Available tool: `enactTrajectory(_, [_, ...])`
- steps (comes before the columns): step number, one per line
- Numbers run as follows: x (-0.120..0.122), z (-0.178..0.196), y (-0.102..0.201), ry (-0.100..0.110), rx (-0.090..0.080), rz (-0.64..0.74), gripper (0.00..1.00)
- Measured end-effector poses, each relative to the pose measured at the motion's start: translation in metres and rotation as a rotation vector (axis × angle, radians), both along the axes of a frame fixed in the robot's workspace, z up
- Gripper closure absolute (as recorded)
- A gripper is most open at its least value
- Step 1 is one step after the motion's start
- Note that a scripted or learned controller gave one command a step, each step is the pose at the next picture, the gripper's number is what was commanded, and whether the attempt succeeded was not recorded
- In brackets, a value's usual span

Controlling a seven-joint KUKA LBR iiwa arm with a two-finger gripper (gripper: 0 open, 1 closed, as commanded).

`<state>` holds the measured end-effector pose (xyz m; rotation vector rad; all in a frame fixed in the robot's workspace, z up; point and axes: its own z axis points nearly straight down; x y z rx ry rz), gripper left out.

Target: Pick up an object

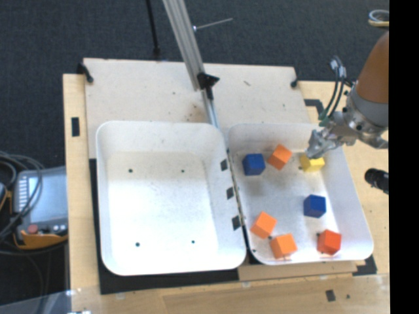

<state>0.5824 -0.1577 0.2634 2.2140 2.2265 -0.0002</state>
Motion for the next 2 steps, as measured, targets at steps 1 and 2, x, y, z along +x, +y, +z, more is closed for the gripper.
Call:
enactTrajectory(1, [-0.003, 0.005, 0.056, -0.001, 0.002, 0.002, 1.00])
enactTrajectory(2, [-0.016, -0.010, 0.107, 0.000, 0.002, -0.001, 1.00])
